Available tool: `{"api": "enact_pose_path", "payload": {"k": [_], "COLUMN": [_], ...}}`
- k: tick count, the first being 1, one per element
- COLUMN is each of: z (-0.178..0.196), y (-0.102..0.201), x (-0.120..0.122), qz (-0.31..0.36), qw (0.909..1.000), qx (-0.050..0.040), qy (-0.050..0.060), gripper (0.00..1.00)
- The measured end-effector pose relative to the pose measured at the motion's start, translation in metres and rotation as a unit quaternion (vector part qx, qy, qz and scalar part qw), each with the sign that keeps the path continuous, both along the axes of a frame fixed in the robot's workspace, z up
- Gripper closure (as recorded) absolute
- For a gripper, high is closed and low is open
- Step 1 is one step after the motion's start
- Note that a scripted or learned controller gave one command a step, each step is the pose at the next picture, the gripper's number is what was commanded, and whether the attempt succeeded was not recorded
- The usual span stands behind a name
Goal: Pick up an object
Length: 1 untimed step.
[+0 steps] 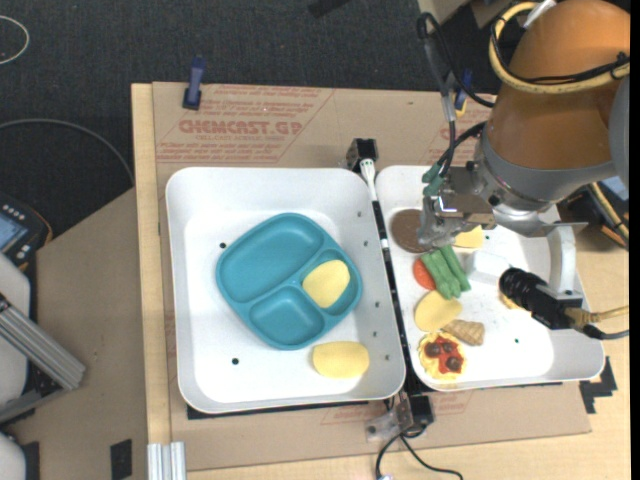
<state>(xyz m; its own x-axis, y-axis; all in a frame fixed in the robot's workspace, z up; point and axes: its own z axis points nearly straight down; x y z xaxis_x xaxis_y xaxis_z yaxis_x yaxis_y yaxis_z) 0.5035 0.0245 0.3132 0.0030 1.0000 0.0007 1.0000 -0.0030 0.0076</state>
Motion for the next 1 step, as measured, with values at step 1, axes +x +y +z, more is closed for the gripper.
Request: {"api": "enact_pose_path", "payload": {"k": [1], "z": [0.0589], "y": [-0.0122], "x": [-0.0243], "qz": [0.001], "qw": [1.0000], "qx": [-0.0001], "qy": [0.000], "gripper": [1.00]}}
